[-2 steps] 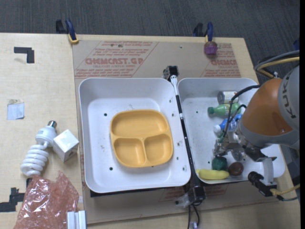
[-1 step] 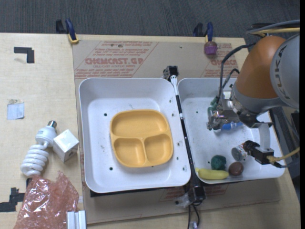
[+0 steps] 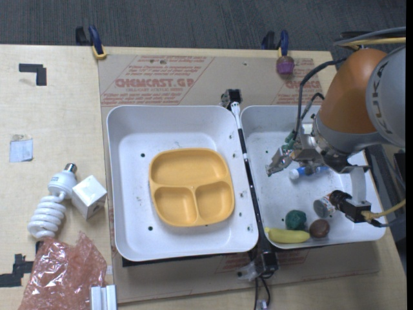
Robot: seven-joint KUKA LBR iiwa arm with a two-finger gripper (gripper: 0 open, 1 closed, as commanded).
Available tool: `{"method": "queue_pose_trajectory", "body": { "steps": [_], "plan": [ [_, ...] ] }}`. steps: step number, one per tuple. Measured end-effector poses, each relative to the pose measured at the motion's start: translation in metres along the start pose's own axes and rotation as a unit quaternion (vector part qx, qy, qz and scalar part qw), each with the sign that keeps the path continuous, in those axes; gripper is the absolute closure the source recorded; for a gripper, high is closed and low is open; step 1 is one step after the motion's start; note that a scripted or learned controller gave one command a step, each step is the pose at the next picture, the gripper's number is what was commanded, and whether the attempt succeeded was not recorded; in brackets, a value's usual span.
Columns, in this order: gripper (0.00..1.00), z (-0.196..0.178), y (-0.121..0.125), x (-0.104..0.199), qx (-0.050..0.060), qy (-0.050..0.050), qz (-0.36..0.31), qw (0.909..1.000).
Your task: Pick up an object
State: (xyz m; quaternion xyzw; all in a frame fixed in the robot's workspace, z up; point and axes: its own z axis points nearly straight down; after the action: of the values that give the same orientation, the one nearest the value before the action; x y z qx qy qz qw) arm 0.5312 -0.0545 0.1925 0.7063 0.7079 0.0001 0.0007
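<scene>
Where the arm (image 3: 352,99) is stretched in from the right, the gripper (image 3: 279,163) is seen over the upper middle of the right bin (image 3: 271,199), pointing toward the divider between the bins. Whether its jaws are released or clenched cannot be told, and nothing is seen grasped in them. A small blue-and-white object (image 3: 303,171) is found just beside the gripper, on the bin floor. Further candidates for picking are gathered along the near edge of the same bin: a green lump (image 3: 296,219), a yellow banana (image 3: 288,236) laid below it, a brown object (image 3: 319,228) beside both, and a grey-and-red object (image 3: 322,206) slightly above. The left bin (image 3: 129,173) is occupied by a yellow divided plate (image 3: 191,166). On the bench to the left, a spiral light bulb (image 3: 48,208), a white cube (image 3: 89,196) and crumpled pink plastic (image 3: 61,273) are placed.
</scene>
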Motion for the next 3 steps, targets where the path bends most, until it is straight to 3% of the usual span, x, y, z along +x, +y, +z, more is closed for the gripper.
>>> {"method": "queue_pose_trajectory", "body": {
  "steps": [1,2,3],
  "plan": [
    [0.00,0.1003,-0.0091,-0.0380,0.001,0.000,0.002,1.0000],
    [1.00,0.0904,-0.0083,-0.0387,0.000,0.000,0.002,1.0000],
    [0.00,0.0904,-0.0083,-0.0388,0.000,0.000,0.002,1.0000]
  ]
}}
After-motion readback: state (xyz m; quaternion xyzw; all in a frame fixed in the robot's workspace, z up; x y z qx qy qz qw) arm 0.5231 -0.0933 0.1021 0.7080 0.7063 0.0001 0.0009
